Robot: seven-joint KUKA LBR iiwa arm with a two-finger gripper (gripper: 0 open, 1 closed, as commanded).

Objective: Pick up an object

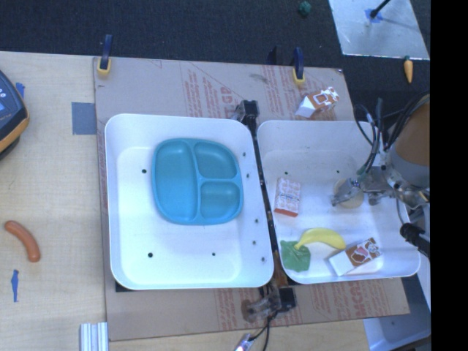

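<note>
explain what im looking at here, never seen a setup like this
This is one camera fixed above a workbench, looking down at a slant. A robot arm reaches in from the right; its gripper is low in the right bin, and I can't tell if it holds anything. Its job is to pick up an object.

The left bin holds a blue divided plate. The right bin holds a small packet, a banana, something green and a small carton. Outside the bins, a sausage lies on the bench and another carton sits behind the right bin.
</note>
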